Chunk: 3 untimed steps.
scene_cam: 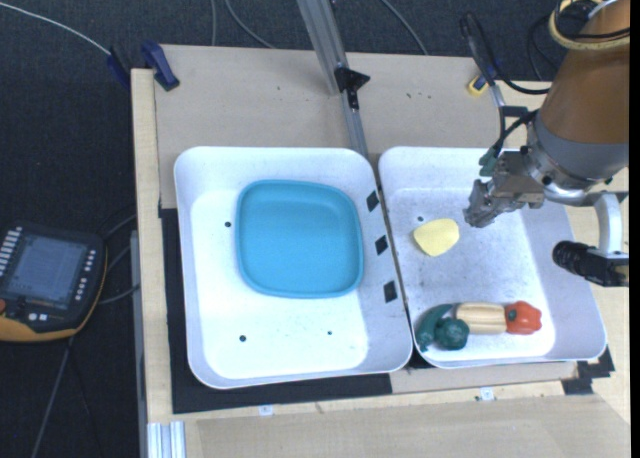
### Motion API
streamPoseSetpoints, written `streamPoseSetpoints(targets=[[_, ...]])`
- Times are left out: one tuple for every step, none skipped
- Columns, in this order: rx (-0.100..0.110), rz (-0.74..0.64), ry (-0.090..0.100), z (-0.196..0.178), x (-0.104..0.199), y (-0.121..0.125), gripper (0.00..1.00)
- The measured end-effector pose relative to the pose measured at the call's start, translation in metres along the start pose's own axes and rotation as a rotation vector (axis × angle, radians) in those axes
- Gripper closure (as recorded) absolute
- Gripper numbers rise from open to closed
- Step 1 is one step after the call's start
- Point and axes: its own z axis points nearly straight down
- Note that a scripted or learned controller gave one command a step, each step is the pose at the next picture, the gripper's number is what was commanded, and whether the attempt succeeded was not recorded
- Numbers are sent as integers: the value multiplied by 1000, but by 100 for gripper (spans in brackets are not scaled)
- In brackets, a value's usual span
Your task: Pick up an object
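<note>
1. The hand hangs over the right white bin, just right of the pale yellow rounded piece; how far open it is I cannot tell, and nothing shows in its grip.
2. To do this well, centre over the yellow piece and descend straight.
3. Nearer the front rim lie a green lump, a tan roll and a red piece.
4. The left white bin holds a blue square plate.
</note>
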Motion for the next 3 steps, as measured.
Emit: streamPoseSetpoints(targets=[[-1, 0, 0, 1, 50, 14, 100], [-2, 0, 0, -2, 95, 42, 100], [0, 0, 0, 11, 146, 74, 100]])
